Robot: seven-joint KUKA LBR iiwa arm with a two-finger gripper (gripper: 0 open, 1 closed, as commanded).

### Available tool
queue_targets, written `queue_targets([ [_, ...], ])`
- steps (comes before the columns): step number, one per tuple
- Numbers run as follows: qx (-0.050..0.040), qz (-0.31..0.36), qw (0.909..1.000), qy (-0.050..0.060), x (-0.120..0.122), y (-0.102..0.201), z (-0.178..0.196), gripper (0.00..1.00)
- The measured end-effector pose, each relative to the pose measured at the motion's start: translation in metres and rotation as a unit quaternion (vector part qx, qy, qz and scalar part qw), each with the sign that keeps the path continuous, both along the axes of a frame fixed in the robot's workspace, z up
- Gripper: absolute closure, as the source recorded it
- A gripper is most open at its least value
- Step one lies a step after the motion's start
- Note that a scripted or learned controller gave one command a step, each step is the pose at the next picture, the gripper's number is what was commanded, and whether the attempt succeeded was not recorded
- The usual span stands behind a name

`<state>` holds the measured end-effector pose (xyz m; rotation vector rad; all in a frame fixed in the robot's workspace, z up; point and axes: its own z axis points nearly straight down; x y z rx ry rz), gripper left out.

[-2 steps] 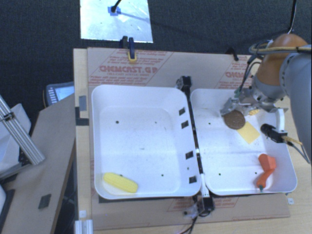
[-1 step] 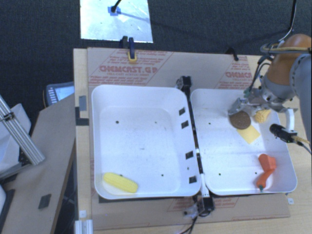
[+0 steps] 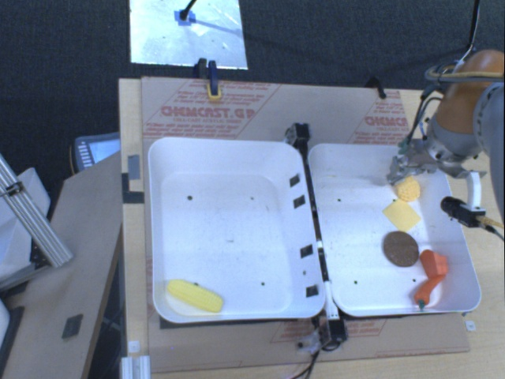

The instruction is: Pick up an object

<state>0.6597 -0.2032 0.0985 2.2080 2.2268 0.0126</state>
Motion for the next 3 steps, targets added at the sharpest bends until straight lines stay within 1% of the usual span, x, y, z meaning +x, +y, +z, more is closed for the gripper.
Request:
queue_targets([
  [1, -0.0010, 0.001, 1.0000, 0.004, 0.010, 0.070, -0.005, 1.00],
  [2, -0.0007, 0.000, 1.0000, 0.004, 0.010, 0.117, -0.014, 1.00],
  [3, 0.0020, 0.004, 1.0000, -0.002, 0.011, 0.236, 0.094, 1.00],
])
